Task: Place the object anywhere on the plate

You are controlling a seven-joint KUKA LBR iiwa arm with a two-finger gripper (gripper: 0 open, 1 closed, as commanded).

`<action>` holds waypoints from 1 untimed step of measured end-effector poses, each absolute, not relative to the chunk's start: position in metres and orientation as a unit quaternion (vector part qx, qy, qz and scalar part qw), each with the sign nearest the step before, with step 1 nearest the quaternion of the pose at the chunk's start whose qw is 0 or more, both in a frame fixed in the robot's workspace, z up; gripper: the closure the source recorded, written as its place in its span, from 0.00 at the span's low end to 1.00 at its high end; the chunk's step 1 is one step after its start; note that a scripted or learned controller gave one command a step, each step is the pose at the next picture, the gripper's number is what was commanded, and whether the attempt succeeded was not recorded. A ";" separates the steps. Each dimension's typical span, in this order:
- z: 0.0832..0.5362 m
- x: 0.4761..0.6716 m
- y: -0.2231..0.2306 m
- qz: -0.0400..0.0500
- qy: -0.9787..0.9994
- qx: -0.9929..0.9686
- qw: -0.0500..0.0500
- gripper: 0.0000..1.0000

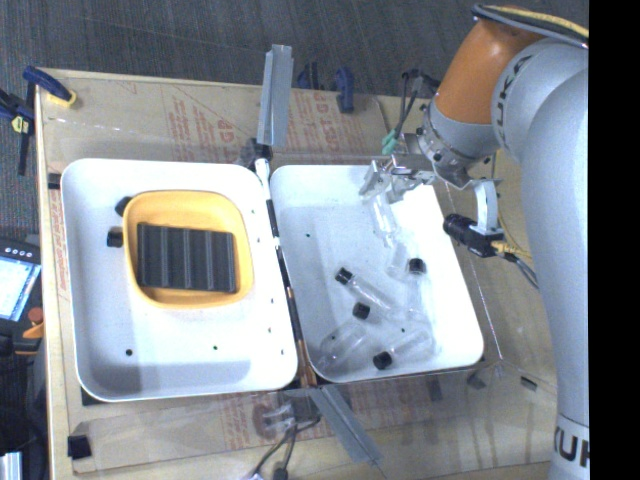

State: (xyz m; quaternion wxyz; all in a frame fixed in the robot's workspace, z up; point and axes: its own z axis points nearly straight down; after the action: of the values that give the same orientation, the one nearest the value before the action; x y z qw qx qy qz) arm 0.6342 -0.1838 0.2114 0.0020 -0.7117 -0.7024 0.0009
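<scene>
Fingers (385, 183) are hanging over the right white bin's (455, 313) far edge; can't tell if they're parted. Clear plastic vials with black caps (375, 323) are lying nearer the camera, yellow rounded plate (190, 206) well off left.

The surface (180, 118) is a pale wooden board printed with faint red lettering. Two shallow white bins sit directly on it, side by side and nearly touching — the right bin (455, 313) lies just below the hand (392, 183), and the left bin (90, 363) lies well off to the hand's left. A blue clamp (48, 85) grips the board's far left corner, and two more blue clamps (328, 81) hold the far edge — left of the hand.
</scene>
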 end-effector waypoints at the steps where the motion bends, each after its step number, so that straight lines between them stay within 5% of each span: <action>1: 0.223 0.628 -0.098 0.001 -0.760 -0.650 0.002 1.00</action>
State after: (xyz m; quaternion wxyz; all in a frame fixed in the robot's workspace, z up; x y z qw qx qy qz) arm 0.6282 -0.0978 0.2226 0.0018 -0.6498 -0.7601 0.0013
